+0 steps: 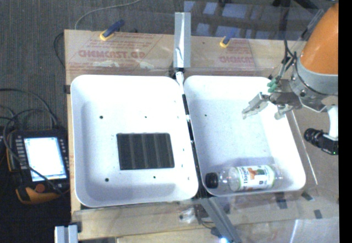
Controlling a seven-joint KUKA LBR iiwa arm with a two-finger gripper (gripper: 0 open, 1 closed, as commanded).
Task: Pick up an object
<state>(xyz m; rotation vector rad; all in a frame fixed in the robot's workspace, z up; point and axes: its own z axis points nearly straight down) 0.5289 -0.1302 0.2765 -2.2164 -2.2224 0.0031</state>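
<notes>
grey jaws (265, 105) open, empty

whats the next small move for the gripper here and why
Probably carry the gripper toward the bin's near edge, over the clear plastic bottle with a black cap. The bottle lies on its side in the right white bin, while the gripper hangs near the far right corner, apart from it.

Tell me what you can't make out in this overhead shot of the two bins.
- Bottle label: too small and blurred to read.
- Hand: small and blurred; grip state unclear.
- Arm: cut off by the right edge.
- Dark ribbed panel in the left bin: material unclear.
</notes>
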